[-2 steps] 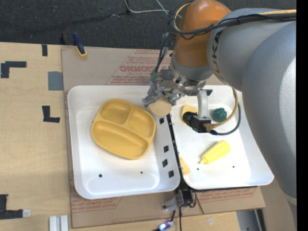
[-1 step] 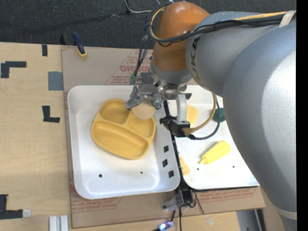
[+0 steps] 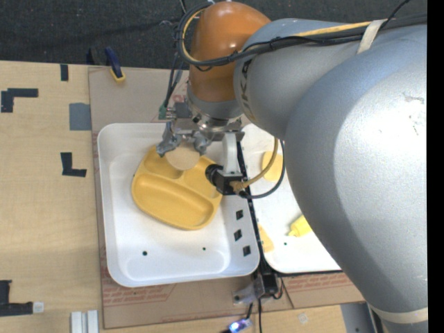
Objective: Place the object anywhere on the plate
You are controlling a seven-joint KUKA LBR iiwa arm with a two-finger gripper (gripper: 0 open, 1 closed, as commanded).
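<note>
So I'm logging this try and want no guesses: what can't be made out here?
- Gripper fingers: small, crowded by wrist hardware.
- Pale round object: gripped or just lying on the yellow plate, unclear.
- Right bin: mostly covered by the arm.
- Small yellow piece there: partly covered by the arm.

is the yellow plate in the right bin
No, the yellow plate lies in the left bin, with the gripper over its upper edge.

plate [image 3: 173, 200] in left bin [image 3: 118, 255], gripper [image 3: 182, 146] above
</note>
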